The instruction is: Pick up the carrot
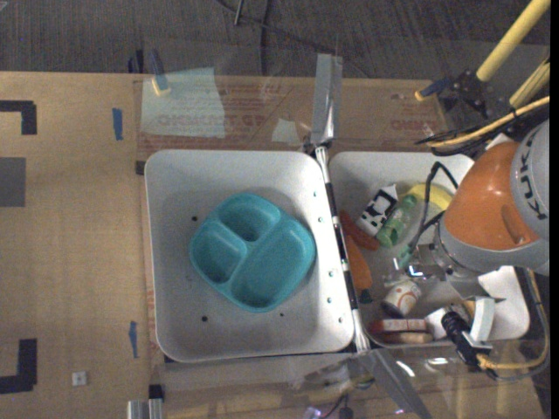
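The orange carrot (pixel 359 270) lies in the right bin (pixel 349 166), close along its left wall. My gripper (pixel 417 265) hangs low over the middle of that bin, a short way to the right of the carrot, under the orange wrist band (pixel 485 209). Nothing is visibly held in it, and the arm hides much of the bin's right half.
Around the carrot lie a reddish strip (pixel 356 230), a black-and-white toy (pixel 377 209), a green item (pixel 398 222), a yellow item (pixel 434 195), a white ball (pixel 402 298) and a red-and-white box (pixel 401 326). The left bin (pixel 175 182) holds a teal divided plate (pixel 253 251).
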